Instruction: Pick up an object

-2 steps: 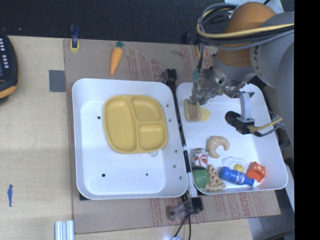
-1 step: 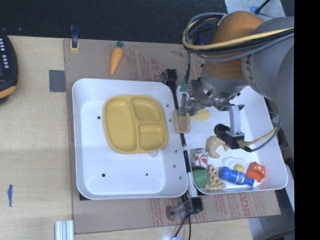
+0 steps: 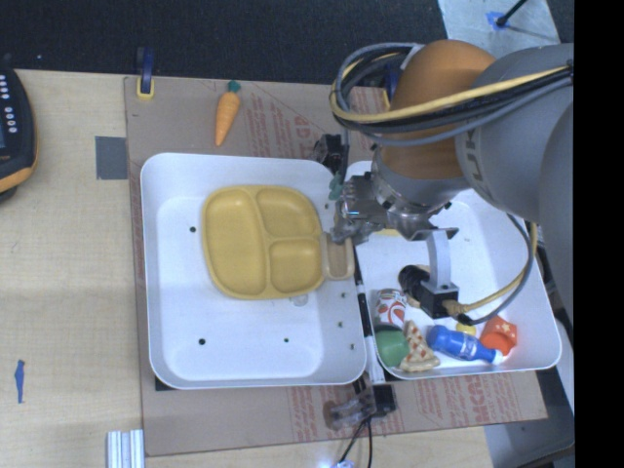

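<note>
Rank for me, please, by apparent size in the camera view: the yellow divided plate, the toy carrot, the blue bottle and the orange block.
1. Yellow divided plate, by far the largest.
2. Toy carrot.
3. Blue bottle, close to the carrot; that order is unsure.
4. Orange block, smallest.

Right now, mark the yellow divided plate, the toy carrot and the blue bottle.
yellow divided plate [image 3: 261,239], camera view, on the ridge where its three compartments meet.
toy carrot [image 3: 226,115], camera view, middle of its orange body.
blue bottle [image 3: 458,343], camera view, middle of its blue body, in the right bin.
</note>
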